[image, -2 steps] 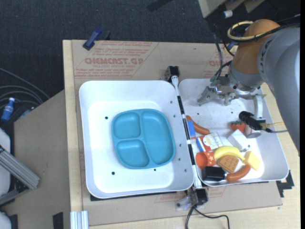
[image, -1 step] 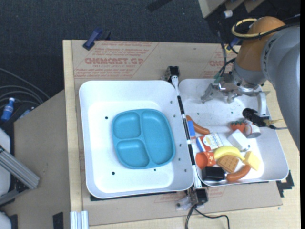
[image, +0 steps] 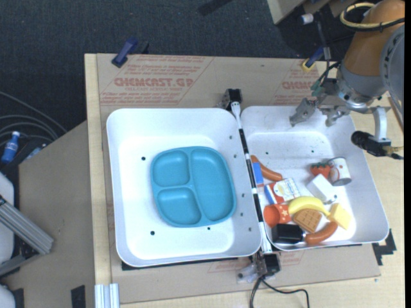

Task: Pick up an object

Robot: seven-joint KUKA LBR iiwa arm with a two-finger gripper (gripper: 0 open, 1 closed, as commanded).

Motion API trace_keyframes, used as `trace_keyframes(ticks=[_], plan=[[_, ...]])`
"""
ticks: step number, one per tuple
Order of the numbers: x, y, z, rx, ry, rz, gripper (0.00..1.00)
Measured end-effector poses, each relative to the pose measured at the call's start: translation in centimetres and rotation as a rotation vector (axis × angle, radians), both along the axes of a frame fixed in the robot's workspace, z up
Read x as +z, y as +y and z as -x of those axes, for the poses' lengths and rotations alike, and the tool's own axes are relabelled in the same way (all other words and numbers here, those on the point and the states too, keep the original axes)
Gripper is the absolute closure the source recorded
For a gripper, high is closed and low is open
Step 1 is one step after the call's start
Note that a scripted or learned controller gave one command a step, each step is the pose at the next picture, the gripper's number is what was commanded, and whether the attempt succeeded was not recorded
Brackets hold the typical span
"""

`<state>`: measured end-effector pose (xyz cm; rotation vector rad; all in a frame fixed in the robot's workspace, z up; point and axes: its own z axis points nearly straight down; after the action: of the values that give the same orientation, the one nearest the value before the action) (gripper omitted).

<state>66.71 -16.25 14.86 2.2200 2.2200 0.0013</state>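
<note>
The arm comes in at the upper right, its gripper (image: 316, 111) hanging over the far rim of the right bin (image: 359, 147); the jaws stand spread apart with nothing between them. Under and just in front of it the bin floor is bare, and the goods lie well apart from it, crowded into the near half. There a banana (image: 309, 205) rests on a waffle-like biscuit (image: 309, 219), with a red sausage (image: 320, 233) along the near edge, a black block (image: 288, 233) at the near left corner, a red piece (image: 275, 214) beside it and a yellow wedge (image: 341, 215) to the right. Farther back sit a white box (image: 321, 188), a small tin with a red bit (image: 333, 170) and another sausage (image: 268, 170) close to the divider. The left bin (image: 128, 133) holds one thing — a blue sectioned plate (image: 192, 186) in its middle, white floor open all round. Both bins lie on a brown board (image: 160, 76) on the tabletop — cables (image: 26, 117) trail at far left.
</note>
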Motion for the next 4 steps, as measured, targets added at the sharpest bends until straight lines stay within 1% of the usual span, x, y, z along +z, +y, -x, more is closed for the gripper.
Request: trace_keyframes(ticks=[1,2,3,4], plan=[[-6.5,6.3,0.1,0.001,0.005,-0.003,0.0],[-6.4,6.7,5.2,-0.001,0.004,-0.002,0.0],[-6.4,6.4,16.6,-0.001,0.003,-0.001,0.0],[-5.5,6.5,16.5,-0.001,0.002,-0.001,1.0]])
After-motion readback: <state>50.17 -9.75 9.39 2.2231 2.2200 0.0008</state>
